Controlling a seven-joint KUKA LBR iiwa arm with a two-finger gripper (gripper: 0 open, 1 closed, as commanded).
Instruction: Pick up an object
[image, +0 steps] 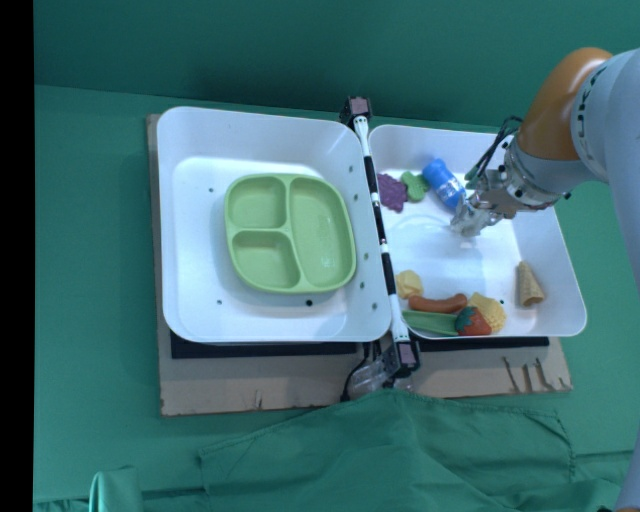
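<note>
camera view, left bin (190, 200) holding green plate (290, 233), right bin (555, 270) with toy food, fingers (466, 222) state unclear

Plate (290, 233) in left bin (190, 150); toys (450, 305) in right bin (560, 250).

A green three-compartment plate (290, 234) is seen inside the left white bin (190, 150). Both bins are carried on a cardboard sheet (200, 400) laid over the green-draped surface (90, 250).
</note>
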